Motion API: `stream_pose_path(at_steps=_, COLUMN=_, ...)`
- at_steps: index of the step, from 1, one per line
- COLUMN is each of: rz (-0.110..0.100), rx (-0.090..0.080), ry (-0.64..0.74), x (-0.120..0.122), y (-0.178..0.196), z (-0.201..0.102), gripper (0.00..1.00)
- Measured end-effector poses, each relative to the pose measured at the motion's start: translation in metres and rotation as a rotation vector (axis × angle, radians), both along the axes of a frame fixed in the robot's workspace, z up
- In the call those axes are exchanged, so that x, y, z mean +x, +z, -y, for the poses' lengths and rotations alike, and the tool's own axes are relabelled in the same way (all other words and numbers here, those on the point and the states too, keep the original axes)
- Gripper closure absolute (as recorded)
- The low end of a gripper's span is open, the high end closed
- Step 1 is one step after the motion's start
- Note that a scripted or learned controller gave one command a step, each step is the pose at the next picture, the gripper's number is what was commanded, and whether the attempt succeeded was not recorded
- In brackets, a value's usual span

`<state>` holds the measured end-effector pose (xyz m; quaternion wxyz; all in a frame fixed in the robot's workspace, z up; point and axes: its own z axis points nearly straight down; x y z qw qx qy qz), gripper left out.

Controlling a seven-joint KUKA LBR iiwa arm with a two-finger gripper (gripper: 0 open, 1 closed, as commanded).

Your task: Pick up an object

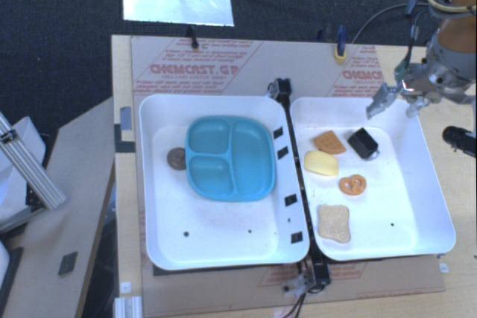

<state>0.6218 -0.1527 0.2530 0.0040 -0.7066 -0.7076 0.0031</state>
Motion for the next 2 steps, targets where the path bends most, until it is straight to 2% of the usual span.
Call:
stream_pose_path(at_steps=1, rz=0.012, rx=-0.002, ry=0.003, x=0.002, y=0.008, z=0.000, gripper=0.00)
stream_pose_path(at_steps=2, rz=0.007, rx=-0.001, ry=0.000, x=-0.007, y=-0.049, z=-0.002, gripper=0.00)
